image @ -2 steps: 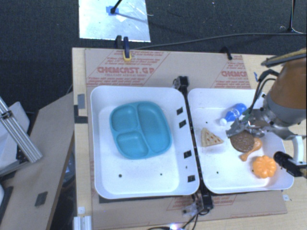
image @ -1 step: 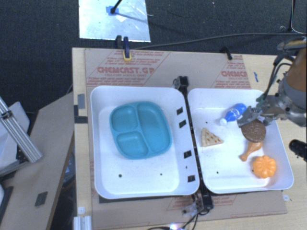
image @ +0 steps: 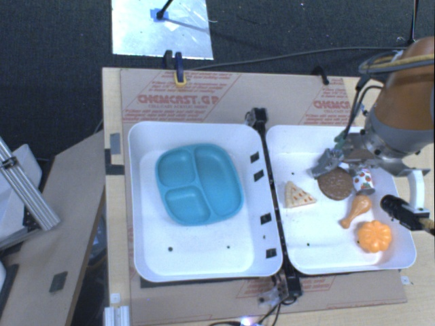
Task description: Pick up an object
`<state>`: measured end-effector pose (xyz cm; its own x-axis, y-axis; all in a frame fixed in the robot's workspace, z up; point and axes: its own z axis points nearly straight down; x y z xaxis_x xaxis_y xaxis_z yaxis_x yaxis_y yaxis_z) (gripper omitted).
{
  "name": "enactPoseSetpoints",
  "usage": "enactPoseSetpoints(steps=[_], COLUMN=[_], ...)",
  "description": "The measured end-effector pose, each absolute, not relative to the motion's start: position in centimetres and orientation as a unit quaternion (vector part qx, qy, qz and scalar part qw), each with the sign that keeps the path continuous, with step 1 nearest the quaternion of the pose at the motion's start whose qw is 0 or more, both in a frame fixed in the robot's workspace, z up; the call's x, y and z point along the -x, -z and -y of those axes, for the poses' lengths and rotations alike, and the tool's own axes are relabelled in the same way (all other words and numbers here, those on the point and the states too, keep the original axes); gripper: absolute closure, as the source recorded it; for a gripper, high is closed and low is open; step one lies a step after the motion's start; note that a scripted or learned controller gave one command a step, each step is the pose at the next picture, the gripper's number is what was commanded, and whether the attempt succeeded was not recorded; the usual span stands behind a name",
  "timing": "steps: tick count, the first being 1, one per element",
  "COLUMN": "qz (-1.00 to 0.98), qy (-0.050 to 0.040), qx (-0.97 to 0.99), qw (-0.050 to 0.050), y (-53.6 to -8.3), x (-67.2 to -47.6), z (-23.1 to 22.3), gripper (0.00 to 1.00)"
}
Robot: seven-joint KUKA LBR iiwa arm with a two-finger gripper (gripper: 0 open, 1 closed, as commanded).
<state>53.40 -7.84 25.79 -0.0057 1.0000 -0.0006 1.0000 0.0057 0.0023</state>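
The right bin (image: 306, 257) holds several toy foods. A tan wedge of pizza (image: 298, 195) lies near its left wall. A brown round patty (image: 336, 185) sits at the middle, with a small red and white piece (image: 363, 180) just to its right. A chicken drumstick (image: 357, 211) and an orange pumpkin (image: 374, 236) lie towards the front right. My gripper (image: 329, 161) hangs low over the bin, just above the patty's upper left edge. Nothing can be seen held in it.
The left bin (image: 146, 250) carries a blue divided plate (image: 198, 183). The grey arm (image: 404, 100) with its orange band fills the space over the right bin's far right corner. A black part (image: 402, 212) juts over the right rim.
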Motion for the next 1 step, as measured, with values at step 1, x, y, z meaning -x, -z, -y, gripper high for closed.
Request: enactPoseSetpoints(steps=[1], qz=[-0.710], qy=[-0.0006], qx=[-0.704], qw=[0.000], y=[-24.14], x=[-54.69], z=[2.71], gripper=[1.00])
